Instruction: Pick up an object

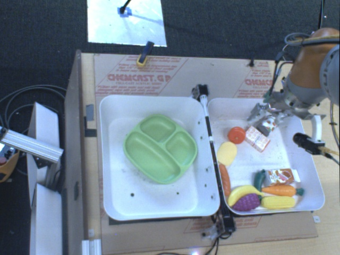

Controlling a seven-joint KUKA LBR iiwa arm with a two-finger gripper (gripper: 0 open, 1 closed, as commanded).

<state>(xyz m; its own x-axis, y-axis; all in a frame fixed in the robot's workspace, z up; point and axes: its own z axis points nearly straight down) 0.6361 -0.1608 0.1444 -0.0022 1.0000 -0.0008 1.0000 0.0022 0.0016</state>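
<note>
1. The jaws (pixel 268 122) are low over the back of the right bin (pixel 313 182), right by a small red and white carton (pixel 257 138). Honestly can't tell if they're open or closed, it's all a grey tangle from this angle.
2. Nothing looks lifted yet. The carton looks like it's resting on the bin floor, touching or just under the jaws, next to a little tomato (pixel 237 135).
3. So I'd say the pick is at the reach or grab stage, with the actual lift left to do.
4. Other candidates sit at the front of the bin: yellow lemon (pixel 227 153), banana (pixel 244 191), purple grapes (pixel 246 202), carrot (pixel 278 190).
5. Left bin (pixel 114 195) has a green divided plate (pixel 160 149).
6. The arm (pixel 313 68) is cut off at the right, and the contact point under the jaws is hidden.
</note>
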